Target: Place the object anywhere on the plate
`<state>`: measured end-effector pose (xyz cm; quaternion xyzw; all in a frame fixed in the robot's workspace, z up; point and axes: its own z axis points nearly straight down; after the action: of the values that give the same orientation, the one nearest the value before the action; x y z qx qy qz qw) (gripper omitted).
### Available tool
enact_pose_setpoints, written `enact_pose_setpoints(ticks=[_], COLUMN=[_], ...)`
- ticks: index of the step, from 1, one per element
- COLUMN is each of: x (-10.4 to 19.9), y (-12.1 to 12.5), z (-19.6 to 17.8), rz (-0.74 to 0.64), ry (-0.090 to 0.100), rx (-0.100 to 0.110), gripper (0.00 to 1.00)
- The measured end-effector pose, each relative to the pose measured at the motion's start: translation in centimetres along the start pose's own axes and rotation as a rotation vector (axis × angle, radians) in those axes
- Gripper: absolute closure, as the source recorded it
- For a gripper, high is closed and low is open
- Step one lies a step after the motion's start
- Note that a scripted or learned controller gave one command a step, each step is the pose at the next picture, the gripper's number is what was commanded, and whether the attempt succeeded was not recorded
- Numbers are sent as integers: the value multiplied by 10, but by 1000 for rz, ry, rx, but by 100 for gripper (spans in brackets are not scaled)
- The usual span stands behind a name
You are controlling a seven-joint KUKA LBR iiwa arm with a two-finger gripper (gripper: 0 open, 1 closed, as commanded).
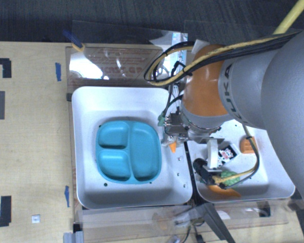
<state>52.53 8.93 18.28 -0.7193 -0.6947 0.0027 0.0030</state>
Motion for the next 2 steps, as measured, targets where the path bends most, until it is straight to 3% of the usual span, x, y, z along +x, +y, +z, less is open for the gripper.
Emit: enact_pose_setpoints(ticks=[1, 2], x=[81, 80], y=[9, 10], z=[42, 41], rz=[-190, -188], ry=[-2, -2], rx=[-1, -3], gripper=[100, 0])
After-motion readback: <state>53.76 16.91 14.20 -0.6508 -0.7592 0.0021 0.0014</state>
